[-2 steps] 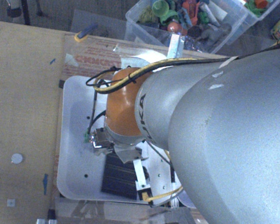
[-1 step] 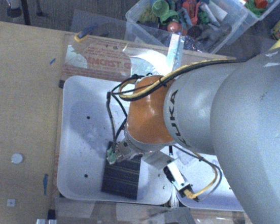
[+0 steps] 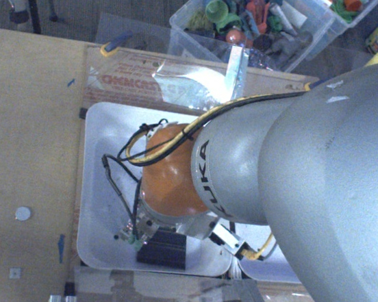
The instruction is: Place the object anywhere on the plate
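Progress unclear: arm [image 3: 323, 178] reaches over the left bin [image 3: 93, 169], with its orange band [image 3: 168, 179] above the bin's middle, covering most of the bin floor. Below the band the gripper [image 3: 135, 232] sits low near the left bin's near wall; cannot tell whether the claw is spread or pinching anything, since the wrist blocks it. Cannot tell where the object or the plate is either; my guess is both are hidden under the arm, inside the left bin or just right of it. Judgement: placement not confirmed, task counts as open, with grasp, carry and set-down possibly all left
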Controlling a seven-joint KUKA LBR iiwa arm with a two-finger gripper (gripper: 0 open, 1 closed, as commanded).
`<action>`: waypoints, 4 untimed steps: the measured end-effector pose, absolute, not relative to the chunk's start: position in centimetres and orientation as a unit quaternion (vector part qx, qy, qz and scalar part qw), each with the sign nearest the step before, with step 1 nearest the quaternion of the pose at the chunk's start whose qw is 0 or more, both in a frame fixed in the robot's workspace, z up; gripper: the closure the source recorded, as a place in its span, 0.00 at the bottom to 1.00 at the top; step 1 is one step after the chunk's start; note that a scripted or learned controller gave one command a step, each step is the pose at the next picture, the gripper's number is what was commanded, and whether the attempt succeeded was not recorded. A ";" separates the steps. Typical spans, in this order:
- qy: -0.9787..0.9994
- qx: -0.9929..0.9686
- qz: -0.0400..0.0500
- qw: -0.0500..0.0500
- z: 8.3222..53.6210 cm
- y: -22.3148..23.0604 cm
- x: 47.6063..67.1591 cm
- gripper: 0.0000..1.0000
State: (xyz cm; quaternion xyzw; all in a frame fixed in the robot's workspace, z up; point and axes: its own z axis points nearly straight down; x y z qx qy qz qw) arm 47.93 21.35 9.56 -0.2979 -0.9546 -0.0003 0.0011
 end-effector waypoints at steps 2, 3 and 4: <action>-0.926 -0.378 -0.004 -0.002 9.1 22.6 53.3 0.00; -0.925 -0.379 -0.007 -0.004 10.2 22.7 53.5 1.00; -0.986 -0.165 -0.007 -0.010 9.3 20.9 49.3 1.00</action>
